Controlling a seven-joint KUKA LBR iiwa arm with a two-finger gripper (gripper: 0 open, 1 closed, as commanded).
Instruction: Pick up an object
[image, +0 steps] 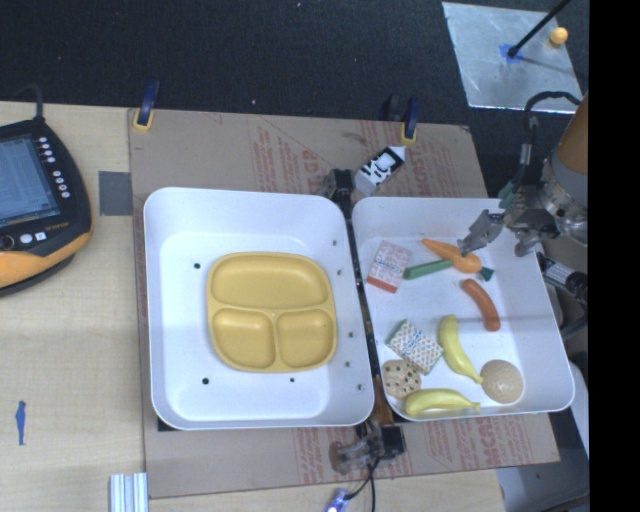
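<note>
The carrot (453, 254) lies in the right bin (530, 390), near its upper edge, with a green stick (428, 269) just beside it. The gripper (484, 230) hangs right above the carrot's right end; how its jaws stand cannot be told. Lower in the same bin lie a sausage (481, 303), two bananas (457, 347), a round ball (502, 380), a cookie (400, 378) and two small packets (388, 266). The left bin (170, 300) holds a yellow divided tray (271, 310).

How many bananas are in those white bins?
2, both in the right bin: one banana upright near its middle, another banana lying along its front edge. None looks hidden.
</note>
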